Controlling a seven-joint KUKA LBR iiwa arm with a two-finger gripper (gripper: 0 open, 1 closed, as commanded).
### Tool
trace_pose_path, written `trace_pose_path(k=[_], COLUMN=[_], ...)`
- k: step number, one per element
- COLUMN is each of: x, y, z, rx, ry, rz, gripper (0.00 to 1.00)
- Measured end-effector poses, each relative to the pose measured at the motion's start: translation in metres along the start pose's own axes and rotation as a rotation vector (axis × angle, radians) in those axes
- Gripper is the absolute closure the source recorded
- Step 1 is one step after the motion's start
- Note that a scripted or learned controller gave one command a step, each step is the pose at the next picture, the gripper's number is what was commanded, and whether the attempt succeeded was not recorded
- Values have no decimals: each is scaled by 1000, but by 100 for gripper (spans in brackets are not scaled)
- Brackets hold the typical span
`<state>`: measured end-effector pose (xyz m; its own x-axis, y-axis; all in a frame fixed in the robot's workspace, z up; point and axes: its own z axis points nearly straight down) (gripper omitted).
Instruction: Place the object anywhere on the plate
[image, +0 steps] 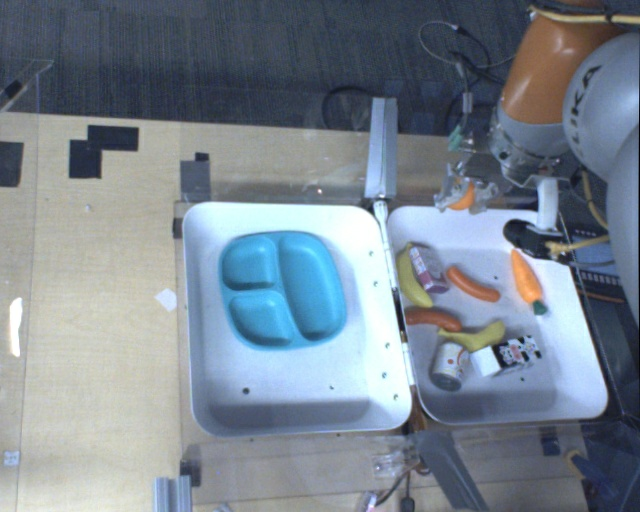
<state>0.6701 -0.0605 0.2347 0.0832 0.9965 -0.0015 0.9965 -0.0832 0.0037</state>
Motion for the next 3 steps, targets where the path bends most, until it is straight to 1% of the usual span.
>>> trace_pose_path(k=[1, 2, 3], x=[74, 100, 173], y=[-7, -9, -25], z=[27, 27, 11], rx=[2, 1, 0], ry=[2, 2, 3], rz=[-21, -131, -241], gripper=[100, 100, 100])
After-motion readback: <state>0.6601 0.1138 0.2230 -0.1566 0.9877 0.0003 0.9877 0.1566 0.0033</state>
